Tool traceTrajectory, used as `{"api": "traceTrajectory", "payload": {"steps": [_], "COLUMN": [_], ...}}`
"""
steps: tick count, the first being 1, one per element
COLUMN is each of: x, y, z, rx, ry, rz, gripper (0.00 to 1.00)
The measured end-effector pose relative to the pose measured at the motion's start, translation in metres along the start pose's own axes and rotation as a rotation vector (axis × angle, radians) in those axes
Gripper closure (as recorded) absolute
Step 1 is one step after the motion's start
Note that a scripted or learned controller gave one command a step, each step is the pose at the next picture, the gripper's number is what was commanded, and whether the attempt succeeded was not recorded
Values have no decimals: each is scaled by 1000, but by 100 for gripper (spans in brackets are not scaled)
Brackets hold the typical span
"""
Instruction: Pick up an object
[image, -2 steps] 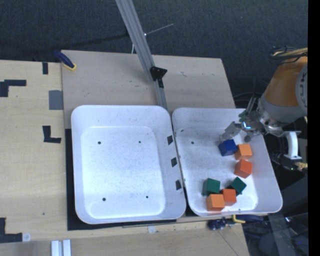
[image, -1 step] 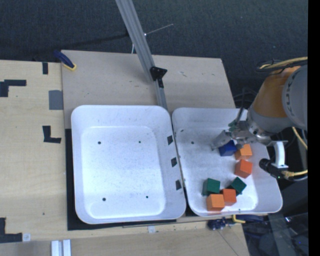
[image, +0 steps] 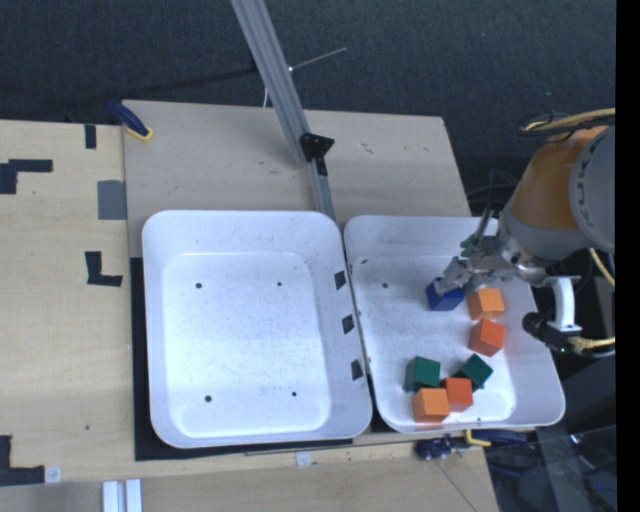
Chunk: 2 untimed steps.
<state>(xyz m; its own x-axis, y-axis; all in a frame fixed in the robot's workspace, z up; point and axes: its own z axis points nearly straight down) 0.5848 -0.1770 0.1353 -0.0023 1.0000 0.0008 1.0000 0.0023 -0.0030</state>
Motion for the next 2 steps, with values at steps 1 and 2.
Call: {"api": "traceTrajectory", "payload": {"steps": [1, 2], "x": [2, -5], "y": [4, 2], "z": [-40, -101], "rx": [-1, -7], "ry": [-1, -3], "rz": [1, 1], "gripper": [100, 100]}}
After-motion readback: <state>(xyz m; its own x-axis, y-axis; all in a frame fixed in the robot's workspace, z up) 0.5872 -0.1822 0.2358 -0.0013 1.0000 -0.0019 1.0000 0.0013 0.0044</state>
